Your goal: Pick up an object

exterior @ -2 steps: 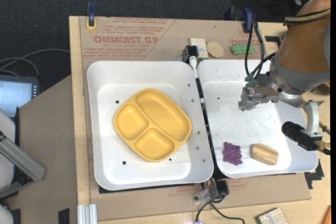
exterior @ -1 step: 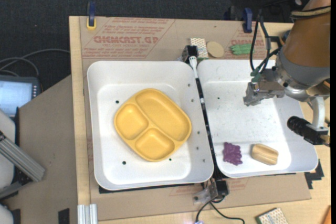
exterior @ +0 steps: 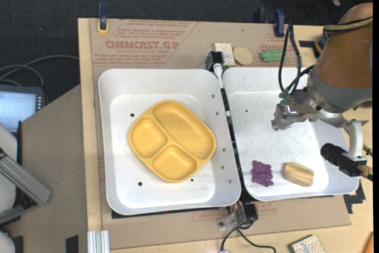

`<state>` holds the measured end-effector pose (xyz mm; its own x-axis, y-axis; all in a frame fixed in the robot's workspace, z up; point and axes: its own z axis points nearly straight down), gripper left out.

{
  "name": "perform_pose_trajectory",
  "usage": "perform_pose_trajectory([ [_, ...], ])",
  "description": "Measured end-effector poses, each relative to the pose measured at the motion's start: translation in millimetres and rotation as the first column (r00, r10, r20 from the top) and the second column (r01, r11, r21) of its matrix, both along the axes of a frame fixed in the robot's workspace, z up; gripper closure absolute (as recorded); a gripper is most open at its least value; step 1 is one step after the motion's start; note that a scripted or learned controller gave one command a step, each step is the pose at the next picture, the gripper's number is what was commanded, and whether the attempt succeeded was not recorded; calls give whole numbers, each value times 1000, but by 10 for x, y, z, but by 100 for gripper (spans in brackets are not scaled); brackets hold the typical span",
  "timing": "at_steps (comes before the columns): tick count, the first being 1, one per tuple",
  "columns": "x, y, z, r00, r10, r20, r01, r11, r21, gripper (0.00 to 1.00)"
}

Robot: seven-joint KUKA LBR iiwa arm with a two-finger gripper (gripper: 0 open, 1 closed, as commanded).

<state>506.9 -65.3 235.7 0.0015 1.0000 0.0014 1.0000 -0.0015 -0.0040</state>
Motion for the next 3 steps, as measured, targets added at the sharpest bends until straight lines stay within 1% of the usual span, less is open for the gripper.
perform_pose_trajectory([
  [2, -283, 181, -19, 1000, 2, 0, -2, 1000, 0, 100],
  [3, -281, 221, -88, 1000, 1, 0, -1, 1000, 0, 100],
])
